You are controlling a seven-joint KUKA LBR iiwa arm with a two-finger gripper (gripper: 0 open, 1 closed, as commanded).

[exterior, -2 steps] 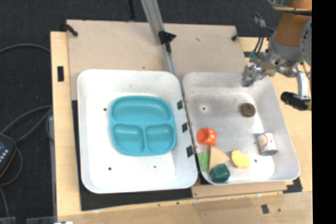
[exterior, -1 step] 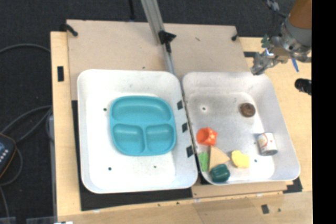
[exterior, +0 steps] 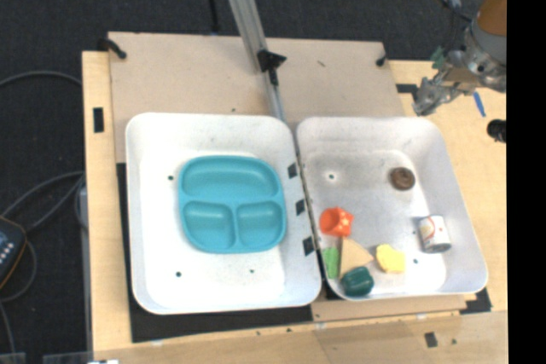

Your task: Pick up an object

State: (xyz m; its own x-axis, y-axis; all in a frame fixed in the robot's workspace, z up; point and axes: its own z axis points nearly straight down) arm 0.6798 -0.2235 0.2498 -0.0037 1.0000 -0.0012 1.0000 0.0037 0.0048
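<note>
White plastic is forming the two bins sitting side by side on the desk (exterior: 102, 183). Taking the right bin (exterior: 452, 183) as the landmark: the left bin (exterior: 149, 209) is touching its left rim and carrying a teal divided tray (exterior: 230, 203). Inside the right bin, a brown disc (exterior: 402, 178) is lying toward the far side, a small can (exterior: 433, 234) is lying near its right wall, and an orange piece (exterior: 336, 222), a tan wedge (exterior: 355, 253), a yellow block (exterior: 391, 258) and a dark green piece (exterior: 357, 280) are clustering in its near left corner. The end effector (exterior: 429, 95) is hovering just beyond the bin's far right corner, over the desk; how its tips are set, I cannot tell.
</note>
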